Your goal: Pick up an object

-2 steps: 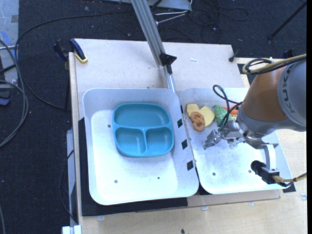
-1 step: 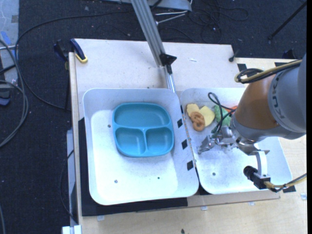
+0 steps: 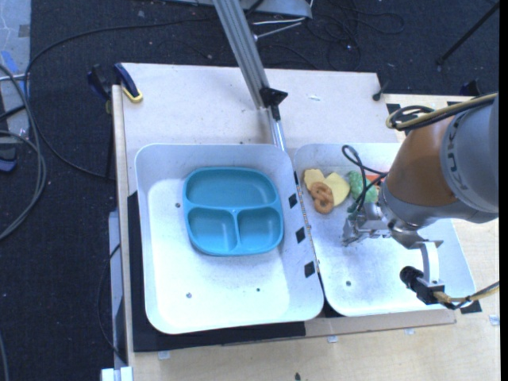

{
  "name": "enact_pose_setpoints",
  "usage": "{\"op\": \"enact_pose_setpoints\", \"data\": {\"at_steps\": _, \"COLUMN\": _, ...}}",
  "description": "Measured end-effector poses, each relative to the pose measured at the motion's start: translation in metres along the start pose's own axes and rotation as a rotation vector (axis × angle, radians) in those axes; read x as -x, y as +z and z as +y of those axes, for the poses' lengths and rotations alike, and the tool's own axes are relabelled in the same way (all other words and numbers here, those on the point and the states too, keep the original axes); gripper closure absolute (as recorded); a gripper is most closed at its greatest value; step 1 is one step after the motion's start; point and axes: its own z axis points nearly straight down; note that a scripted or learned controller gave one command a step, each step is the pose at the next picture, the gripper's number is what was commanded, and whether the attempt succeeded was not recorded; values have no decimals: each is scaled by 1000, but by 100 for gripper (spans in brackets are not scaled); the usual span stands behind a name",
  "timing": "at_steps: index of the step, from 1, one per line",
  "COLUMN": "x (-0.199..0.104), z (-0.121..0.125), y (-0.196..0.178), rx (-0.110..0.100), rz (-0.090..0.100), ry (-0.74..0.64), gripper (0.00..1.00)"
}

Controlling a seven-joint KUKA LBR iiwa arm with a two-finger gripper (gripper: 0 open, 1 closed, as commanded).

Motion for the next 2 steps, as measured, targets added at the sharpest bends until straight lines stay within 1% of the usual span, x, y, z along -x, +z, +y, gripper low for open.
{"op": "enact_pose_setpoints", "data": {"at_steps": 1, "x": -1, "z": 4, "y": -63, "rx": -3, "rz": 2, "ry": -6, "gripper": 100}}
{"op": "enact_pose_setpoints", "data": {"at_steps": 2, "x": -7, "z": 2, "y": -124, "rx": -1, "rz": 2, "ry": -7, "gripper": 100}}
